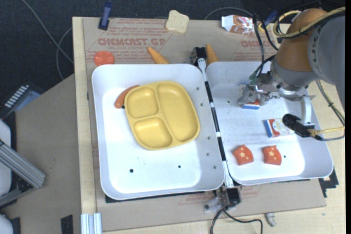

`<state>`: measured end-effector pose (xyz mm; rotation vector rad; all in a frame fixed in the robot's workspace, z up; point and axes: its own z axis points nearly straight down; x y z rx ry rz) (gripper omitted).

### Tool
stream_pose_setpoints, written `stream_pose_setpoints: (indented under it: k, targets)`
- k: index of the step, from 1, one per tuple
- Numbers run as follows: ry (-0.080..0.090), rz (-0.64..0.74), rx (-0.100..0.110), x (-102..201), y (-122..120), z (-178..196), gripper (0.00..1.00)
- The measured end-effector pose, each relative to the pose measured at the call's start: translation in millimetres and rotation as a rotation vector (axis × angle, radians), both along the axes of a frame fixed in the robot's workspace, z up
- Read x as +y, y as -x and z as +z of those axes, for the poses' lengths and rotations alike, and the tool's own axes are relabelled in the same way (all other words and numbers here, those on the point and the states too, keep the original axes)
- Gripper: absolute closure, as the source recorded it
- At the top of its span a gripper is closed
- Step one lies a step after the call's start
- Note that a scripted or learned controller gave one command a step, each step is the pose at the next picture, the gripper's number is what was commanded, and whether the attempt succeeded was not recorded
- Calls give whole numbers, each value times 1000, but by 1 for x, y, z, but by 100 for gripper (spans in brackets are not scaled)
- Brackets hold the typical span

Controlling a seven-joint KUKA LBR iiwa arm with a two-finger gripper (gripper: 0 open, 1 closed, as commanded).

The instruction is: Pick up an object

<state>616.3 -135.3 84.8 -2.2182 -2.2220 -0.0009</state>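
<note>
I see the hand (pixel 251 97) low in the right bin (pixel 318 164), grip unreadable | small blue-red packet (pixel 250 105) right under it | carton (pixel 272 127) and two red pieces (pixel 243 154) nearby | yellow tray (pixel 162 114) in left bin (pixel 109 161)

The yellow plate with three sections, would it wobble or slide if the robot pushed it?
The yellow plate looks like stiff, smooth plastic lying flat, so it would probably slide across the white bin rather than tip. It looks light, and too wide for easy gripping.

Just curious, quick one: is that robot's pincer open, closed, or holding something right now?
Pincer: cannot be told; it sits low in the right bin, over a small blue and red object.
</note>
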Motion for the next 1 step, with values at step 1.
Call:
stream_pose_setpoints:
  k: [1]
  targets:
    - [1, 0, -3, 76, 17, 101, 100]
